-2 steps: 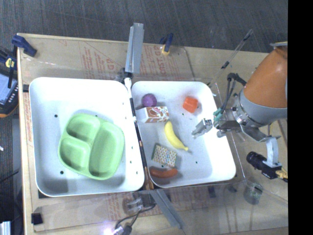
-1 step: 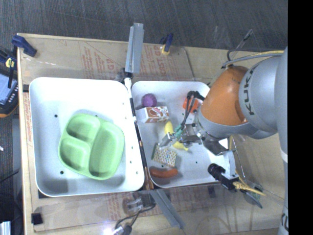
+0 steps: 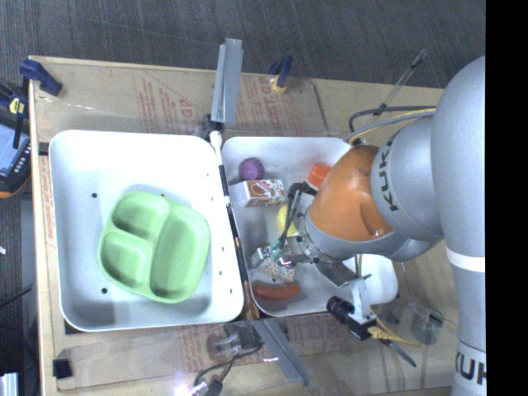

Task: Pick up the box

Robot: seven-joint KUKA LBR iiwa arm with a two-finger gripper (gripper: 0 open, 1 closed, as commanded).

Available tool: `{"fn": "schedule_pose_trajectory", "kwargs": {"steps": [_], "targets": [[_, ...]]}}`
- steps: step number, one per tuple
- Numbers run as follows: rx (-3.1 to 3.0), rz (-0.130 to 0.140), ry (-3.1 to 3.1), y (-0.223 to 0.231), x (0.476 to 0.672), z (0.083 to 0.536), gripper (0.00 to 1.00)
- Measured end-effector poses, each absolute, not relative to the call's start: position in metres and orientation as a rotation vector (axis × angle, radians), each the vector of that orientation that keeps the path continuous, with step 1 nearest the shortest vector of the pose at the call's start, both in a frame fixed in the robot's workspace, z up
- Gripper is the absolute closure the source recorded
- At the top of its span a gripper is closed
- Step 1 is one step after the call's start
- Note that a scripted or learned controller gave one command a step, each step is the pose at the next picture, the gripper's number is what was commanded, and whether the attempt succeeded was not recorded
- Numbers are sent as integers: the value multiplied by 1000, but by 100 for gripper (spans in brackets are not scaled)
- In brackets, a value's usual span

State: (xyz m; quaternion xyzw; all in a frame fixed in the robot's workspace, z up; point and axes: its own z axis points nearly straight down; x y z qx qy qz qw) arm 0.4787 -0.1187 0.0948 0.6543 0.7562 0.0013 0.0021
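Note:
The box (image 3: 264, 191) is a small white and red-brown carton lying near the back left of the right bin (image 3: 330, 145), next to a purple ball (image 3: 252, 169). My gripper (image 3: 273, 260) is low in the same bin, toward its front left, a short way in front of the box and apart from it. The arm's orange band (image 3: 346, 200) and grey wrist cover much of the bin's right half.
A green divided plate (image 3: 155, 247) lies in the left bin (image 3: 74, 151). In the right bin are a yellow item (image 3: 283, 218), an orange item (image 3: 318, 173) and a brown sausage (image 3: 276, 290) by the front wall. Clamps and cables sit along the bench edges.

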Motion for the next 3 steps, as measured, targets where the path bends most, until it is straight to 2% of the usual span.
{"fn": "schedule_pose_trajectory", "kwargs": {"steps": [1,2,3], "targets": [[2045,4,2375,-119,480,105,100],[2407,-1,2021,-93,477,204,100],[2408,-1,2021,-93,477,204,0]]}}
